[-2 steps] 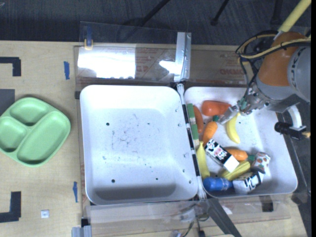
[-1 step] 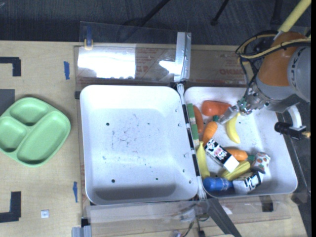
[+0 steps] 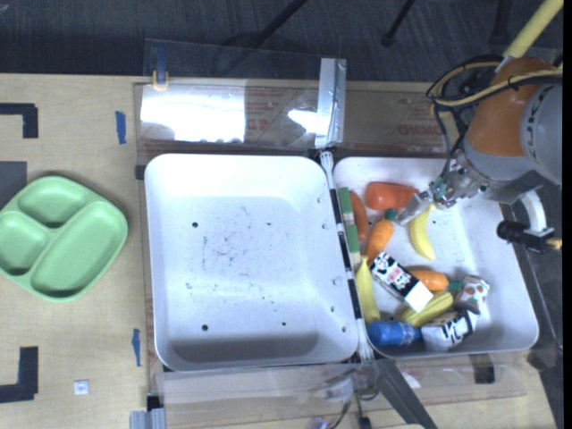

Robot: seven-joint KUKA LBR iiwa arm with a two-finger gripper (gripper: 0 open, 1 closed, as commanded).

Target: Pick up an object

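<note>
Wooden bench surface is noted beneath two shallow white plastic bins; the right bin (image 3: pixel 509 266) is crowded with toys. The grey two-finger gripper (image 3: pixel 440 192) is positioned low at its upper part, just above a small curved yellow banana (image 3: pixel 421 232). Finger spread cannot be told. The approach step is judged in hand; descent and closure on the banana would be required next.

A light wooden counter (image 3: pixel 71 105) is seen against dark grey floor (image 3: pixel 179 7); black tripod legs (image 3: pixel 295 12) are spread across it.
</note>
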